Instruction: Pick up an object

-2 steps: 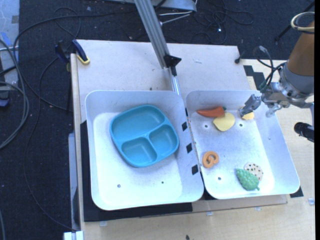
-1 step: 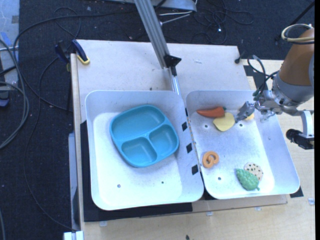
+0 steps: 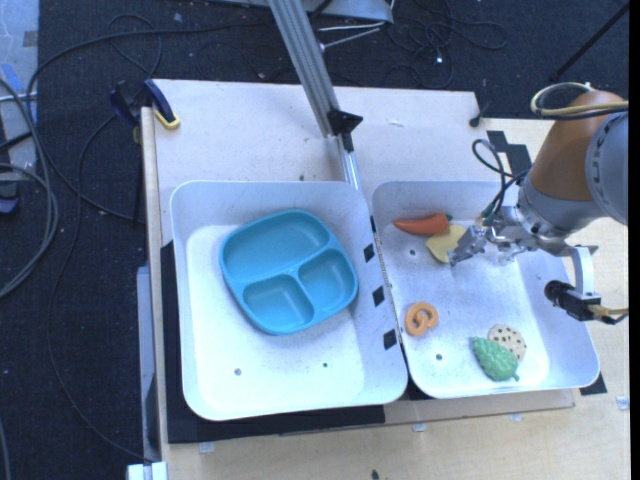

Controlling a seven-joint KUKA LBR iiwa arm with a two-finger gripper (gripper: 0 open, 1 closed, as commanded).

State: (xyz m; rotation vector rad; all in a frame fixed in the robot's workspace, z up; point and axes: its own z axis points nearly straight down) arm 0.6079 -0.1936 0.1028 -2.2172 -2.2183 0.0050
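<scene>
Camera view from above: the grey arm reaches into the right bin, its end effector low over a yellow piece beside an orange carrot — how it is set cannot be told. The left bin holds a blue divided plate; nearer in the right bin lie an orange ring, a cookie and a green toy.

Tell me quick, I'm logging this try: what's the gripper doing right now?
Gripper: low in the right bin, at the yellow item beside the carrot; open or closed cannot be told.
</scene>
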